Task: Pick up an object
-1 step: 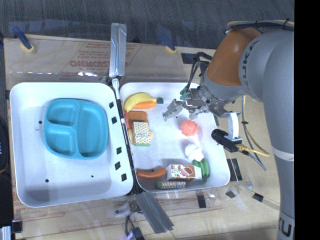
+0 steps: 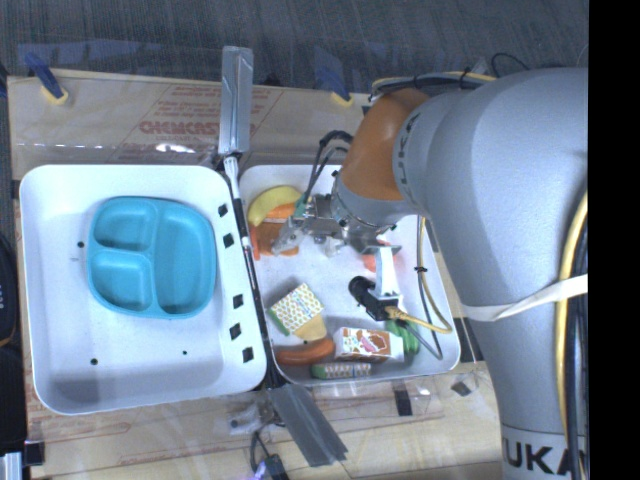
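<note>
My gripper [image 2: 296, 228] is low in the back left part of the right bin [image 2: 440, 353], reaching in from the right under the orange wrist band. It sits right over an orange object [image 2: 268, 238] and just in front of a yellow banana-shaped toy [image 2: 270, 204]. The arm hides part of both, and I cannot make out whether anything is held. Nearer the front lie a speckled pale block [image 2: 297, 308], a brown sausage-like toy [image 2: 305, 351], a small printed carton [image 2: 362, 343] and a green piece [image 2: 338, 370].
The left bin [image 2: 50, 298] holds a blue divided plate [image 2: 152, 255]. A metal divider [image 2: 236, 98] runs between the bins. The big grey arm covers the right bin's right side and back.
</note>
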`<action>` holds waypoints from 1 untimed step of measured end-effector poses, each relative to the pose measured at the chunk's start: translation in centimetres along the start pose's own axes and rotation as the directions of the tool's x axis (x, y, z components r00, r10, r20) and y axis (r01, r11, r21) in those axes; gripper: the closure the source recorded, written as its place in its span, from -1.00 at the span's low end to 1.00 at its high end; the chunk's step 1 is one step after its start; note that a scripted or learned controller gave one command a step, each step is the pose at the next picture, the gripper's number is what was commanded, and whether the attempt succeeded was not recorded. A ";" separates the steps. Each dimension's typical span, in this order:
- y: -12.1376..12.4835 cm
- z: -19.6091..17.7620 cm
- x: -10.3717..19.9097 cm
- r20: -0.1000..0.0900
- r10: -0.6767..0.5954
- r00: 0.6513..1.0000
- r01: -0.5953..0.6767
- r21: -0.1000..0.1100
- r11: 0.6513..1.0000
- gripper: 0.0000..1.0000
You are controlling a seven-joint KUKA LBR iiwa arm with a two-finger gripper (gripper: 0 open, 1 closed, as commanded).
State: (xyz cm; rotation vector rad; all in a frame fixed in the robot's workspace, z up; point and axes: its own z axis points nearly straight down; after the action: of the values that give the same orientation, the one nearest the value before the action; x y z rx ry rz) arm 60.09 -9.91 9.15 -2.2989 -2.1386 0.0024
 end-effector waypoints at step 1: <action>0.0 -0.9 0.0 -0.001 -0.002 1.000 0.002 0.003 1.000 1.00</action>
State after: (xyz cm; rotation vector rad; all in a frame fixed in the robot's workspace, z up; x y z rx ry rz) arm 60.07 -9.89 10.09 -2.2948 -2.1394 0.0048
